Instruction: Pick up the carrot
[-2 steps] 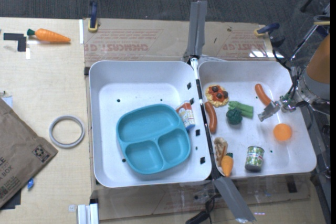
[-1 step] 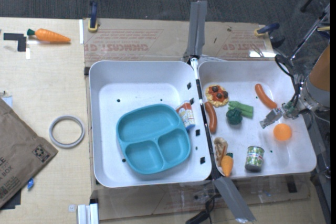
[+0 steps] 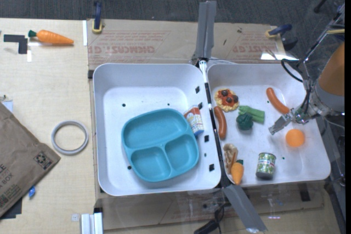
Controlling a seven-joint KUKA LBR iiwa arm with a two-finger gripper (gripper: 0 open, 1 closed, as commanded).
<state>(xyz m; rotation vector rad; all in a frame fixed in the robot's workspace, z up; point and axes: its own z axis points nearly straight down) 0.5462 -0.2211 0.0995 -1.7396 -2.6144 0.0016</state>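
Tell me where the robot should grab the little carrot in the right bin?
Probably across the carrot's fat orange middle, coming straight down from above. It lies tight against the bin's left wall with a pale toy just above it, so the free side is its right. The tool is far off, near the orange.

The arm runs off the right edge — the brown paper bag off the left.

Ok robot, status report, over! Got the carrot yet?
Gripper beside the orange, in the right bin. Carrot lies in that bin's front left corner, apart from gripper. Can close to the path.
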